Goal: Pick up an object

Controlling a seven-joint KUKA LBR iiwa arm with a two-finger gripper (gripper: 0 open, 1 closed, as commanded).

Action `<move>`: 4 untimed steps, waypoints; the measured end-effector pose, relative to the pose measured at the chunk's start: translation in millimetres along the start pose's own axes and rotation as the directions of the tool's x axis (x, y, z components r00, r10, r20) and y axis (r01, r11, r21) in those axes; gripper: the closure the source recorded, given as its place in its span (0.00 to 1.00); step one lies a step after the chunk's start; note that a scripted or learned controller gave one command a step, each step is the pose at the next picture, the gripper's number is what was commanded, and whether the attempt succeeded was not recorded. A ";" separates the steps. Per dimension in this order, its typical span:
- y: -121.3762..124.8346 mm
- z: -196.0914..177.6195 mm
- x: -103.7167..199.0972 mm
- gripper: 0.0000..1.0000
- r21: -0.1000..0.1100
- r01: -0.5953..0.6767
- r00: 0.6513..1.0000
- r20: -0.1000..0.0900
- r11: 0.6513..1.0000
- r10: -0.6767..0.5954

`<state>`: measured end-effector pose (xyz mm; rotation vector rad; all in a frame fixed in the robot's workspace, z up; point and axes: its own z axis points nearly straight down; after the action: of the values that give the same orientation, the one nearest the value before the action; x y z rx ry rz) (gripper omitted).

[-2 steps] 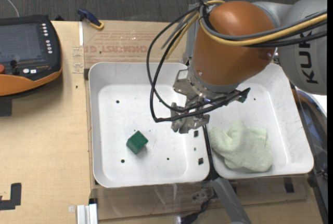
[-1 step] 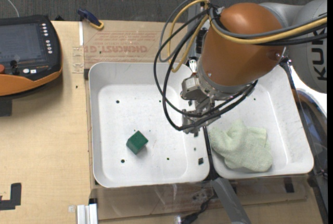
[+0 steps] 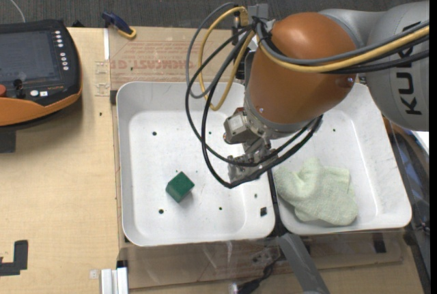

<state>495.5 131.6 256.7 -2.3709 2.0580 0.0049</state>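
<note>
Wooden bench (image 3: pixel 54 183) with two white bins (image 3: pixel 136 149), orange-edged pendant (image 3: pixel 37 71).

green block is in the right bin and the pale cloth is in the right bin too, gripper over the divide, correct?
Not quite: the green block lies in the left bin, as the camera view shows. The pale cloth is in the right bin, and the gripper hangs near the divide.

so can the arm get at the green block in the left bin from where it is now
Probably yes. The green block lies alone on the floor of the left bin, with nothing on top of it or beside it. The tool hangs over the same bin, to the block's right, and the space between them is free.
</note>
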 end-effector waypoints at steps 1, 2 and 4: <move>12.5 33.0 -38.2 1.00 -0.001 0.053 0.999 0.000 0.999 -0.053; -9.8 27.1 -38.3 1.00 0.001 0.176 0.984 0.000 0.984 -0.176; -12.1 42.6 -64.0 1.00 -0.002 0.314 0.949 0.000 0.949 -0.314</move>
<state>498.4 196.8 214.3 -2.6688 1.6554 0.0063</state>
